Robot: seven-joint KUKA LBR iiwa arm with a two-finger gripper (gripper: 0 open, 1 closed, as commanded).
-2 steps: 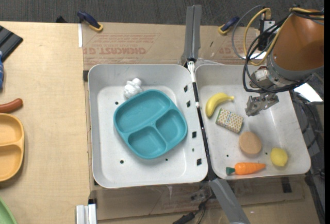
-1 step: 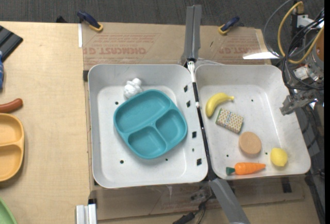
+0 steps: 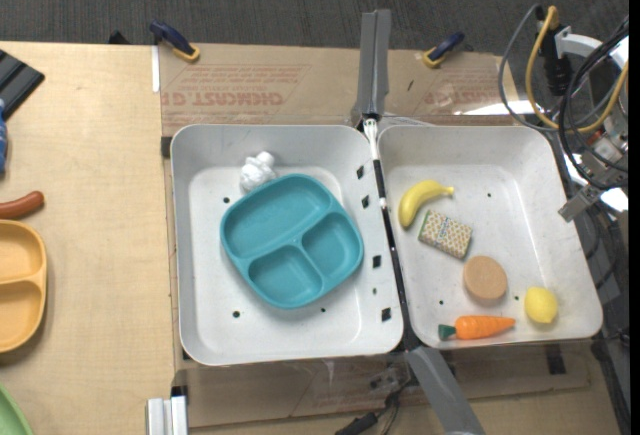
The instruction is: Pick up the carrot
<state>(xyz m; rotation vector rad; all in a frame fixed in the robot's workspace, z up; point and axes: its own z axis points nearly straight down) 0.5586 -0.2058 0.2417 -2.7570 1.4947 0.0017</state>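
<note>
The carrot (image 3: 483,326) lies in the right bin (image 3: 560,168), along its front wall and close to the front right corner. The arm (image 3: 598,158) shows as a cluster of cabled hardware at the bin's right rim. Whether the gripper is wide, narrow or holding anything I cannot tell. Measured from that hardware, the carrot sits toward the front of the bench and some way left, with open bin floor in between. Its long axis runs about parallel to the front wall, with the green top at the end farther from the arm and the orange tip at the nearer end. That orientation is likely what the move turns on. A grasp would probably have to close across the carrot's narrow width, so one side of it would come down right at the wall, where there looks to be little room. A lemon (image 3: 540,305) rests just beyond the tip on the arm's side, near but seemingly not touching it. A tan disc (image 3: 485,279) sits just behind the carrot's middle. Both crowd the approach, so a straight descent over the carrot's middle seems the safest line.
</note>
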